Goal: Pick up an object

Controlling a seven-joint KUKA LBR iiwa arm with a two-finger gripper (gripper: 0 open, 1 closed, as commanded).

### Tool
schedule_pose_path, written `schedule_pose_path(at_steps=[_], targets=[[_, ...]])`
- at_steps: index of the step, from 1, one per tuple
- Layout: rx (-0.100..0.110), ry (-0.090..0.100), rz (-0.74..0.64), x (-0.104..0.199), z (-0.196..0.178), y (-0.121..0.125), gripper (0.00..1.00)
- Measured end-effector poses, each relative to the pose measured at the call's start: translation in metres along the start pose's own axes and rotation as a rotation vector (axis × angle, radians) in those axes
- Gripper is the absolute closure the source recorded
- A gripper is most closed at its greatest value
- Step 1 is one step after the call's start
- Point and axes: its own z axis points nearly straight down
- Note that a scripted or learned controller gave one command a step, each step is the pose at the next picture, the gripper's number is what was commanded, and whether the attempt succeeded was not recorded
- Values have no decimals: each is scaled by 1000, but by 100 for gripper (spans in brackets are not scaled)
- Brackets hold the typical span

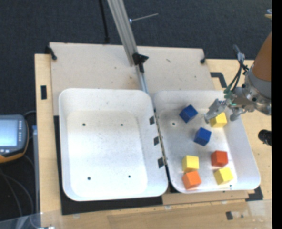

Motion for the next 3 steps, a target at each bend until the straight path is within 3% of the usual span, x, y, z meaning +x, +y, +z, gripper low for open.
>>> schedule_pose_path(at_steps=[1,2,3], targets=[[5,-1,0,-17,89,48,0],[3,-1,4,-28,99,20,0],[2,2,-1,27,82,-46,0]])
